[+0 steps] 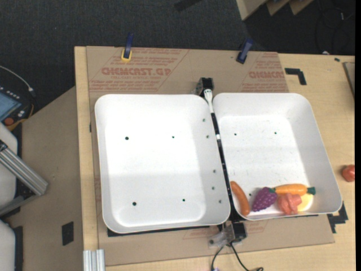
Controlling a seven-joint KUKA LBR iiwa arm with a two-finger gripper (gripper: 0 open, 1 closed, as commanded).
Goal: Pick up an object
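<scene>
Camera view: two shallow white bins sit side by side on a brown printed cardboard sheet that covers the tabletop. The left bin shows bare white floor with a few dark dots. The right bin has a cluster of toy foods packed into its near corner. An orange-red sausage lies against the wall next to the left bin. A purple grape bunch is just beside it, then a carrot with a green tip. Below the carrot are a red piece and a yellow piece, all touching or nearly so. A small orange-red object lies on the tabletop outside the right bin. Black clips join the bins at the far and near ends, and a blue clamp grips the cardboard's far edge.
</scene>
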